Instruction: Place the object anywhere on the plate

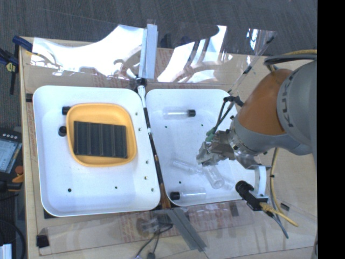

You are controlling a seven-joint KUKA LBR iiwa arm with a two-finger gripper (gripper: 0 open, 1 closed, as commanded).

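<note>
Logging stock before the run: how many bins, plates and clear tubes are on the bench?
White bins: 2
Yellow plate: 1
Clear tubes: 4
Total: 7

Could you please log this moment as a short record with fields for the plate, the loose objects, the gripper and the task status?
plate: yellow square plate with a dark ribbed centre, in the left white bin
objects: clear plastic tubes with black caps, lying in the right white bin
gripper: two-finger gripper, low over the right bin among the tubes
grasp: cannot tell
task status: no tube on the plate yet
</note>
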